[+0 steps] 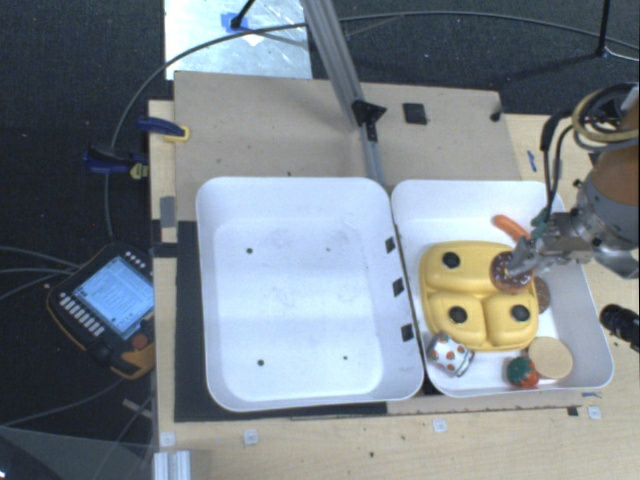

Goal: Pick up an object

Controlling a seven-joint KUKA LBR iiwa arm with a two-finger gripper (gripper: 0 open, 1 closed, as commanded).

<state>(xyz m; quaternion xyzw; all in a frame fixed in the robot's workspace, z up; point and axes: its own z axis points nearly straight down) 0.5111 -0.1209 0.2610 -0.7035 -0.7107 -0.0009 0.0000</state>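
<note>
Yellow toy (478, 294) lies in right bin (590, 368); gripper (520, 264) sits over its right edge, grip state apparently indeterminable.

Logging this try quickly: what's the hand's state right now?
Hand: down in the right bin, at the yellow tray's right edge; open, shut or holding, it cannot be told.

Left bin (290, 218) floor open; yellow block (470, 298) crowds right bin (440, 200).
</note>
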